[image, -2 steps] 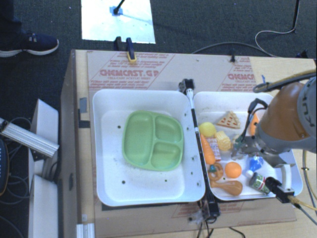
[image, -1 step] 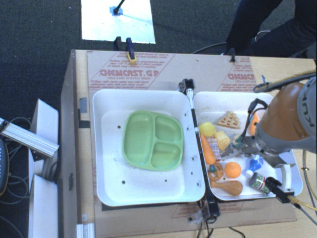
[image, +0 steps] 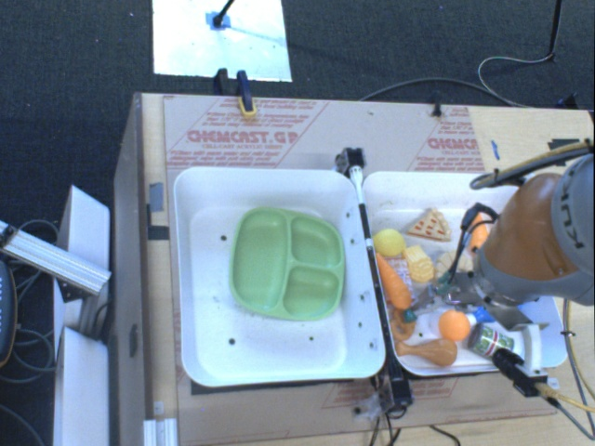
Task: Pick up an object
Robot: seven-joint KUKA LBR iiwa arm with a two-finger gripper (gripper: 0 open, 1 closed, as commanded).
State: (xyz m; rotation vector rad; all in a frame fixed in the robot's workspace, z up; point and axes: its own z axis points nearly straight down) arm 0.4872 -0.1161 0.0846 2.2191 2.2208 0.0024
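The right white bin holds several toy foods. A pizza slice lies at the back, with a yellow lemon to its left. An orange carrot runs along the bin's left wall beside a yellow corn piece. An orange ball, a brown drumstick and a small green-labelled bottle sit near the front. My gripper is low in this bin, between the corn piece and the orange ball, close to the carrot's lower end. The arm's orange band hides part of the bin.
The left white bin holds a green divided plate. A black divider rail runs between the bins. Another orange item peeks out beside the arm. Cables lie on the dark floor at the back right.
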